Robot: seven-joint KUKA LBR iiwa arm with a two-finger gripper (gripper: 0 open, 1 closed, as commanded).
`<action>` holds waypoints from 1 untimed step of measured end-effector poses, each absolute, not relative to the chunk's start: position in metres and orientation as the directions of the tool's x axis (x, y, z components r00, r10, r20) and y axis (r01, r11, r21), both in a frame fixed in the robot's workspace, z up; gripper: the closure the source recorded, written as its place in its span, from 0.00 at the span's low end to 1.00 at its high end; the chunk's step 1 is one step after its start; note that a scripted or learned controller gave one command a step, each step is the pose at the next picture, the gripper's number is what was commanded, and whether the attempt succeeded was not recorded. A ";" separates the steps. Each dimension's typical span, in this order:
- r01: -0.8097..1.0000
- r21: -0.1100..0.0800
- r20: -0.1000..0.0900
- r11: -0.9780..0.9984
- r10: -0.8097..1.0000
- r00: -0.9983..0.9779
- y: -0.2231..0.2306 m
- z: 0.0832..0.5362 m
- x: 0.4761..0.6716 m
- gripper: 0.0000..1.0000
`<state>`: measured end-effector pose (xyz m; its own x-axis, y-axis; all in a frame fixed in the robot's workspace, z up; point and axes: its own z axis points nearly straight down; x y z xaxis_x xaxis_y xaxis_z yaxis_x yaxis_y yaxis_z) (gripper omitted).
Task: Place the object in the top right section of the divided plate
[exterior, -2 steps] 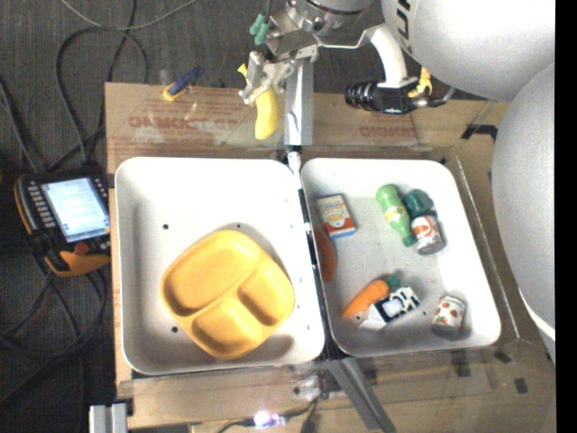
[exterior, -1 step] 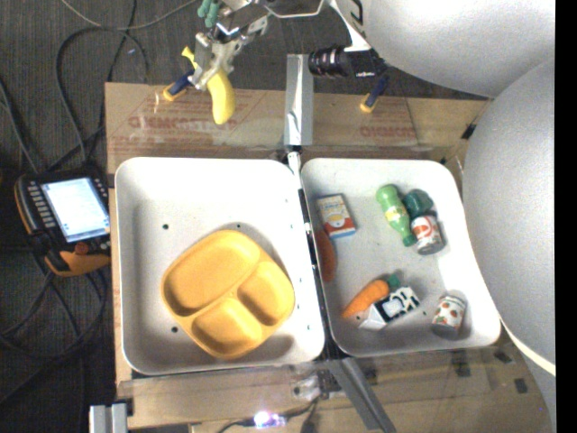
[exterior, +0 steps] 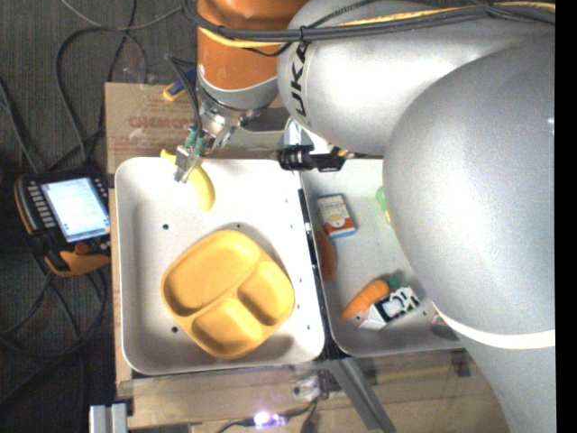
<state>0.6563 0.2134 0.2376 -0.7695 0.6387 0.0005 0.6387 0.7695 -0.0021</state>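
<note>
A yellow banana (exterior: 203, 190) lies in the far left corner of the left bin (exterior: 135, 242), with its tip poking out beyond the gripper. My gripper (exterior: 187, 162) is directly over the banana's upper end, reaching down from the orange-banded wrist (exterior: 243, 34). The view does not show whether it touches the banana. The yellow divided plate (exterior: 230, 291) sits in the near middle of the same bin, with three sections, well apart from the banana and the gripper.
The right bin (exterior: 361, 341) holds a small printed box (exterior: 335, 215), a brown sausage (exterior: 326, 253), a carrot (exterior: 365, 298) and a black-and-white item (exterior: 398, 304). The arm's grey body covers much of that bin. A handheld pendant (exterior: 68, 207) lies left of the bench.
</note>
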 end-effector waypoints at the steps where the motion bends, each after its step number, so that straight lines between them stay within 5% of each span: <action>1: 0.543 -0.001 0.002 0.840 0.543 -0.840 0.142 0.204 0.582 1.00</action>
<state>0.5822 0.1424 0.2040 -0.8400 0.5425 0.0019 0.5425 0.8400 -0.0005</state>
